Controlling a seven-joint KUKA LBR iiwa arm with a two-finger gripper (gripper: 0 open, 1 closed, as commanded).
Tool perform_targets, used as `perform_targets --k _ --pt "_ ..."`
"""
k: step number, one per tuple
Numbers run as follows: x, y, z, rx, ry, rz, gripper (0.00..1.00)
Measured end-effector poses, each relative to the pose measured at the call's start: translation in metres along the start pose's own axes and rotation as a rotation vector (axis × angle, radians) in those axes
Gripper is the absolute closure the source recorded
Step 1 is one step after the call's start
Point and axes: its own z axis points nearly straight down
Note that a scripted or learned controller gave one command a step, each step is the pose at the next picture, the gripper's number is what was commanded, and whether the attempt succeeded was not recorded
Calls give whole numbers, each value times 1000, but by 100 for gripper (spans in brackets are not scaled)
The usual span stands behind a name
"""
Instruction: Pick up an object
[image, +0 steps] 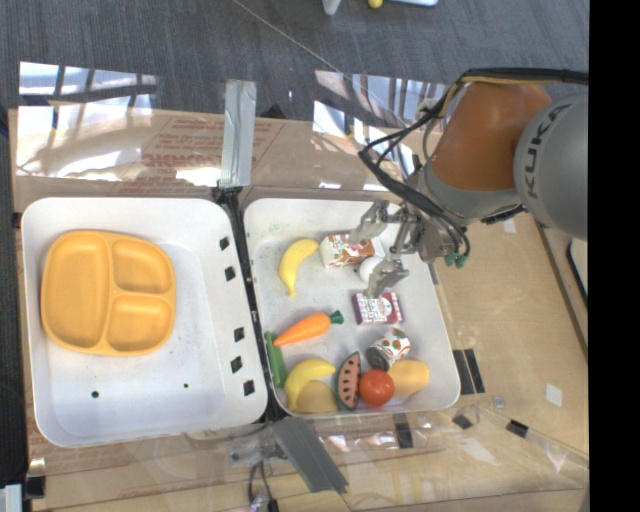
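Under my gripper (378, 262), whose two fingers stand apart with nothing between them, lies a small white and red-brown carton (345, 251) at the far end of the right bin (436, 318), with a white cup (371, 268) just beside it. Around them in that bin lie a banana (296, 263), a purple packet (376, 308), a carrot (303, 330), and by the near wall a second banana (308, 372), a watermelon slice (348, 380), a tomato (376, 387) and a yellow potato-like piece (410, 376). The left bin (200, 330) holds a yellow divided plate (107, 292) with three compartments.
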Motion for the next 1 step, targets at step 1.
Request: perform_targets --k 1 --pt "-29 -12 77 4 -16 -205 0"
